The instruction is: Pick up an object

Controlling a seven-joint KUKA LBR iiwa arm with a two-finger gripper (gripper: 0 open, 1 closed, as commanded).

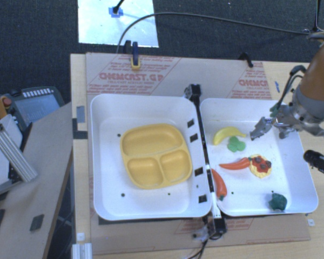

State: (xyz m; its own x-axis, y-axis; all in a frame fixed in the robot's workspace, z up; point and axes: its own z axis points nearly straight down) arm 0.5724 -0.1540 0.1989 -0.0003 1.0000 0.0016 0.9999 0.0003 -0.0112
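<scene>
A robotics lab: teach pendant (pixel 35 108), cabled bench (pixel 167 72), toy food bins (pixel 146 109).

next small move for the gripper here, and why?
Probably a short move toward the view's lower left and then down over the pizza slice. The gripper hangs above bare floor of the right bin with nothing between its fingers. The banana touches the green piece, so the pizza slice looks like the cleaner pick, though the red chili lies close beside it.
</scene>
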